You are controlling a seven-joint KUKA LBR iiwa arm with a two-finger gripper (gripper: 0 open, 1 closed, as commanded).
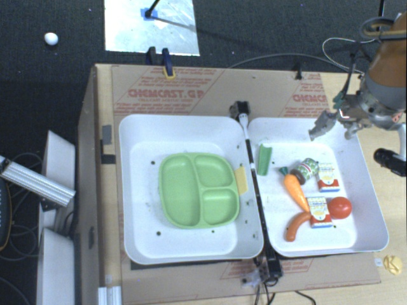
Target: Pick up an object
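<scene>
The right bin [362, 170] holds several small items. A green block [264, 159] lies near its left wall. Beside a small can [306, 169] is an orange carrot [294, 191]. There are two small red-and-white boxes [327, 178] [318, 211], a red tomato [341, 207] and an orange sausage shape [294, 226]. My gripper [336, 129] hangs over the bin's far right corner, above and apart from the items. Its fingers [319, 126] are spread open with nothing between them.
The left bin [137, 170] carries a green divided plate [197, 189] and a yellow piece [241, 180] against the wall between the bins. A black part [389, 160] juts in over the right bin's right rim. Cables loop behind the arm [388, 68].
</scene>
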